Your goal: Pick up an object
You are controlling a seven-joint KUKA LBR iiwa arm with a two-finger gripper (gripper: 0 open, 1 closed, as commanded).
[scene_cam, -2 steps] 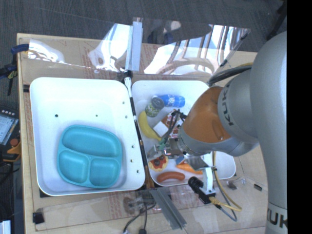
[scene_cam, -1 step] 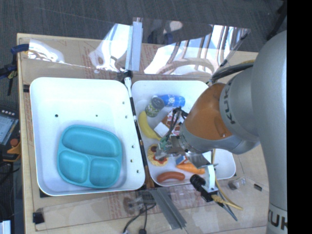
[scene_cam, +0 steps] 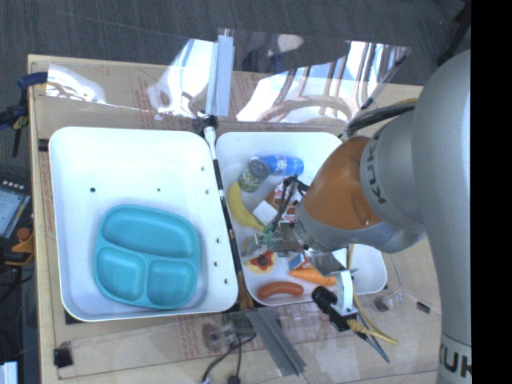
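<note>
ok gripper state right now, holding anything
gripper: low in the right bin over the banana and small items; whether it holds anything cannot be told.

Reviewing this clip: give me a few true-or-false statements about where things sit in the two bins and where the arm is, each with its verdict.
1. The teal divided tray lies in the left bin. True.
2. The banana lies in the left bin beside the tray. False: it lies in the right bin, near the wall between the bins.
3. The arm is over the right bin. True.
4. The blue bottle sits at the near edge of the right bin. False: it sits toward the far end, beyond the banana.
5. The sausage lies near the right bin's front edge. True.
</note>
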